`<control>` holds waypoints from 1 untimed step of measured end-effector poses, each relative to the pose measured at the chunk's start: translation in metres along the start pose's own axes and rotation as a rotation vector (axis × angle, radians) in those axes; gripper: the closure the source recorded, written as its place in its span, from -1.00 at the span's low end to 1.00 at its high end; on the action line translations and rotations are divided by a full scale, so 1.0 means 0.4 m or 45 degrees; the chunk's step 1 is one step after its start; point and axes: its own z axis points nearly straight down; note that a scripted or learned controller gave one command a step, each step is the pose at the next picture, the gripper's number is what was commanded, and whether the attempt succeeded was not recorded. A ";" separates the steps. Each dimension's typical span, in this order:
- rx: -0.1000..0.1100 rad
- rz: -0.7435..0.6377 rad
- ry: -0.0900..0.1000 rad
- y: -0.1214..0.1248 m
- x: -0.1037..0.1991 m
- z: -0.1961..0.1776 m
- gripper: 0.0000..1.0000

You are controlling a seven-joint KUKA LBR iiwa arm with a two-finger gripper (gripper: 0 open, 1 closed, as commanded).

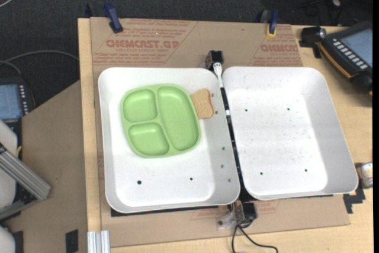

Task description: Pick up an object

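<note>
A green divided plate (160, 120) with three compartments lies flat in the left white bin (160, 186). A tan, toast-like piece (203, 103) rests at the plate's upper right rim, partly on the bin floor. The right white bin (290, 133) sits beside it, its floor speckled with small dark dots.
The two bins stand on a brown cardboard sheet (142, 38) clamped by a blue clip (112, 16) and a yellow-blue clip (272, 22). A small black fitting (215, 58) sits at the back of the seam between bins. A teach pendant (349, 50) lies at the right.
</note>
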 end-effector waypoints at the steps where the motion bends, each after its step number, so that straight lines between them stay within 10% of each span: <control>1: 0.034 -0.008 0.017 -0.040 0.092 0.242 1.00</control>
